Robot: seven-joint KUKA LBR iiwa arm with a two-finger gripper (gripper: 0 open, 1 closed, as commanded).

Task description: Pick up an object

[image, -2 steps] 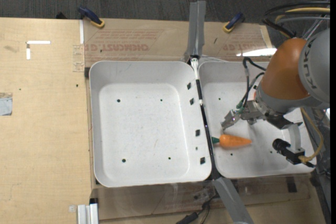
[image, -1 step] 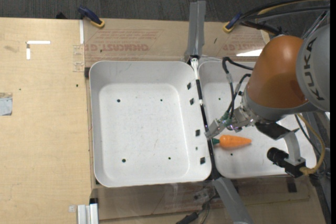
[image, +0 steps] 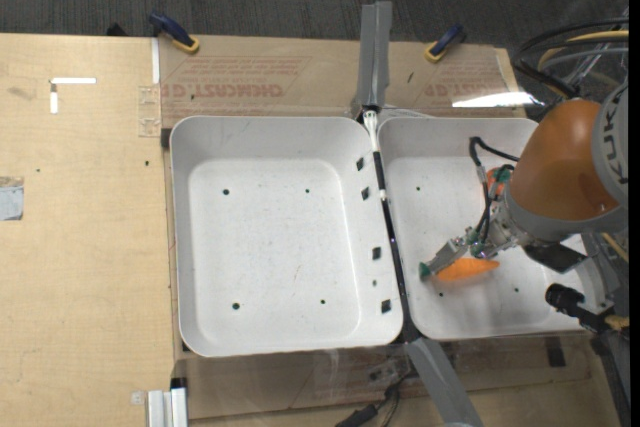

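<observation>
Now, my readout from the overhead camera, line by line:

Task thing: an orange carrot-like object (image: 468, 269) with a green tip (image: 437, 268); I can't confirm what it really is, but a toy carrot is my best name for it.

Where it lies: flat on the floor of the right bin (image: 440, 315), in the lower middle part, well apart from the divider side and from the near rim.

Long axis: roughly left to right across the picture, slightly tilted; the green tip points left toward the left bin (image: 270, 235), the orange body runs right, under the wrist.

Jaws (image: 482, 245): they sit just above and a little right of the orange body, at its right end. From this slant the tool tip merges with cables and the object, so I cannot tell whether the jaws stand apart or are clenched, nor whether they touch the carrot.

Hold: I see nothing that proves the object is between them; I treat it as not held.

Arm: the orange band (image: 560, 165) and grey wrist hang over the right bin's right half, reaching in from the right.

Key relation: the object lies just below-left of the tool, its length running away to the left.

My judgement: a grasp should close across the short width, near the orange middle, so I'd want the tool nudged slightly left first.
</observation>
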